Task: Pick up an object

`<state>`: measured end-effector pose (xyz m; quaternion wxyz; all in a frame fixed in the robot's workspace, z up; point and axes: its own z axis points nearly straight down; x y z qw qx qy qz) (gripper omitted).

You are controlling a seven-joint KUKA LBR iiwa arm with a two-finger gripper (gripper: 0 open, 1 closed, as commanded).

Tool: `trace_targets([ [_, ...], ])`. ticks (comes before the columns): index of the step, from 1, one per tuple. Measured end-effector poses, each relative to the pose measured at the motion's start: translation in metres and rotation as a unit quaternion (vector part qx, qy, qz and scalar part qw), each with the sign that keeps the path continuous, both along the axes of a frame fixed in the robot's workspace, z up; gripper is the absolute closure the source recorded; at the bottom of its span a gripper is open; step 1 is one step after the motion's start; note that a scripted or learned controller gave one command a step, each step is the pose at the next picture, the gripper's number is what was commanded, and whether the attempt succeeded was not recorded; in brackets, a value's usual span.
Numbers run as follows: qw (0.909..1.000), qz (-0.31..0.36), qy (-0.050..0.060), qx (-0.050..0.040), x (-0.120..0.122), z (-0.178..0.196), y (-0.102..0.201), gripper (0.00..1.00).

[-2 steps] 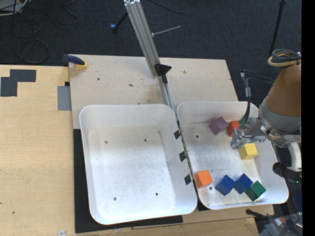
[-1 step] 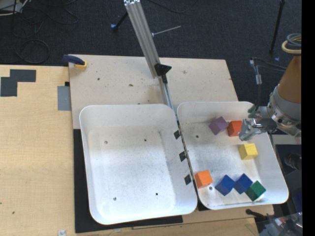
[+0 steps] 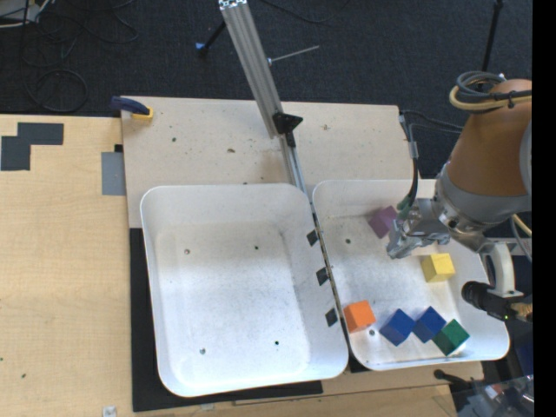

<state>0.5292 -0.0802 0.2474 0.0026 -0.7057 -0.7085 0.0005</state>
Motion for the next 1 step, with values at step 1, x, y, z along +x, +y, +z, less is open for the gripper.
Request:
trace_targets([
  [1,1.0,0.001,-0.001,-0.0004,0.0042,0.001,0.0575,1.0],
])
